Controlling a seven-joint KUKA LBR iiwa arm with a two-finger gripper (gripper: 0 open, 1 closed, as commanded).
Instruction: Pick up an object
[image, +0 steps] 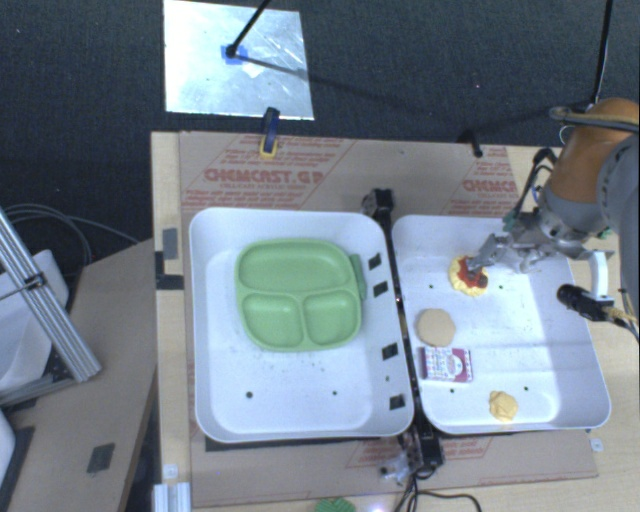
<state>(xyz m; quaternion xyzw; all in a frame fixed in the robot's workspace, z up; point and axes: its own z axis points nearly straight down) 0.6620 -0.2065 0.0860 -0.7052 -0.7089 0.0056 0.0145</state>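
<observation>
Cardboard covers the desk under two white bins. At the right bin's (575, 400) far side, the end effector (478, 266) touches a yellow-and-red toy (467, 277); its grip state is unreadable, so the toy may slip aside.

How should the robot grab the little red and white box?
Probably from straight above, closing the fingers across the two longer edges of the small red and white box. It lies flat on the right white bin floor, narrow that way. The round tan cookie-shaped piece sits close behind, so avoid that side.
</observation>
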